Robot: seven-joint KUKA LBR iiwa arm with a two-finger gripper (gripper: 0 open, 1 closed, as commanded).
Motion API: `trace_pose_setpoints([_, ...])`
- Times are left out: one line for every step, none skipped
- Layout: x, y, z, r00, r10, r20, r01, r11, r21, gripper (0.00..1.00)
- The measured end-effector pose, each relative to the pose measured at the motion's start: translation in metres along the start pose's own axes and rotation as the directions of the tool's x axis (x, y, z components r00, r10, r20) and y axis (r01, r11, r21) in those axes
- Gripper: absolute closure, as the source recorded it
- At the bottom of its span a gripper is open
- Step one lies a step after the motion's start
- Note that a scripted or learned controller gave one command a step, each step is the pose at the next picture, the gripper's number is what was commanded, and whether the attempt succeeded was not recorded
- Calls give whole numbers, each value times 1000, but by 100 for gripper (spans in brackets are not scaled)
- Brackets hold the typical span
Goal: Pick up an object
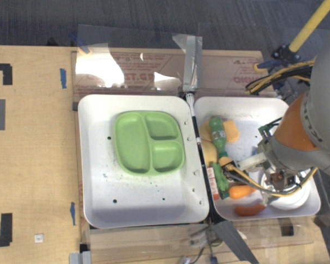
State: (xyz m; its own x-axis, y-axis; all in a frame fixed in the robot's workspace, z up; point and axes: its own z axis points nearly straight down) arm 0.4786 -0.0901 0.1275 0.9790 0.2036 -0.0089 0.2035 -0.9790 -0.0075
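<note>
The right bin holds a jumble of play food. A green bottle lies near its left wall, with a yellow-orange block beside it and a pale yellow piece below. Further forward lie a red-labelled green item, an orange carrot and a red sausage. My gripper hangs low over the bin's front right part, just right of the carrot, above a white dish. Cables and the wrist hide its tips.
The left bin carries a green divided plate in its middle. The grey arm with its orange band covers the right bin's right side. A metal divider stands behind the bins, on a wooden bench.
</note>
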Motion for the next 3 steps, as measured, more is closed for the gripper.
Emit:
trace_pose_setpoints([40,32,36,982,-190,-16,190,982,-11,0])
trace_pose_setpoints([43,31,25,981,-194,-22,193,981,-15,100])
trace_pose_setpoints([42,31,26,981,-194,-20,193,981,-15,0])
